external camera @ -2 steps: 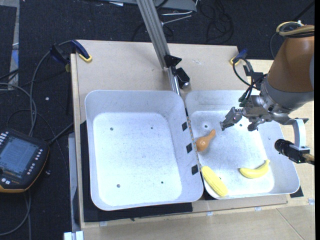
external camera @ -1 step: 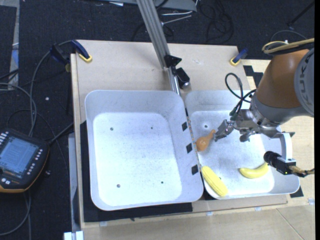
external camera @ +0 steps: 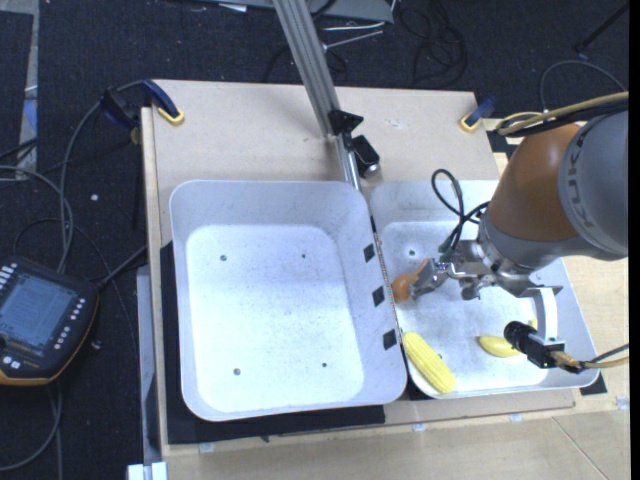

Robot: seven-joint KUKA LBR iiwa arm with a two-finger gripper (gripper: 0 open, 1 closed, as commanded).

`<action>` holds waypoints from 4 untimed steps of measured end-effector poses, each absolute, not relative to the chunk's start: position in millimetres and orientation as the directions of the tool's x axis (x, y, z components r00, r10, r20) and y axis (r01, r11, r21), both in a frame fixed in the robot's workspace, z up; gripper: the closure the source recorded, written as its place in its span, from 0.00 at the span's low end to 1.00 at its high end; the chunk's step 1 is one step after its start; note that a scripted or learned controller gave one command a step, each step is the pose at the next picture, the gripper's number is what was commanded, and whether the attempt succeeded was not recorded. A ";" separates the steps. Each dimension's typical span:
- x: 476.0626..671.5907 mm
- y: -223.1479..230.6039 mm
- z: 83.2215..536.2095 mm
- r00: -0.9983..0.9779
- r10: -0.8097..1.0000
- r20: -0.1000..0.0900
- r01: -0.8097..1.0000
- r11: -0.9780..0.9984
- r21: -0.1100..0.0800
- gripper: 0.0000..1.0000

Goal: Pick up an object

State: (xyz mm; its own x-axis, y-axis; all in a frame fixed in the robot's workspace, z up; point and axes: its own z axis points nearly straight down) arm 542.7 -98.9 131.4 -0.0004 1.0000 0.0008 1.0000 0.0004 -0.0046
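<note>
My gripper is low in the right bin, reaching toward its left wall. A small orange-brown object lies just left of the gripper tip, touching or nearly touching it; I cannot tell whether it is held. A yellow corn cob lies near the bin's front left corner. A small yellow curved object rests toward the front right, under the wrist.
The left bin stands beside the right one, their walls meeting in the middle. A slanted metal pole rises from behind the bins. The arm's grey and orange body covers the right bin's right side.
</note>
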 end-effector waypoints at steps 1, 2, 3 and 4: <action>542.0 -98.7 93.7 0.000 1.000 0.000 1.000 0.000 -0.003 0.00; 542.6 -98.7 105.4 0.000 1.000 0.000 1.000 0.000 0.000 1.00; 552.7 -100.6 153.6 0.000 1.000 -0.001 1.000 0.000 0.004 1.00; 551.9 -104.0 196.1 0.000 1.000 0.000 1.000 0.000 0.004 1.00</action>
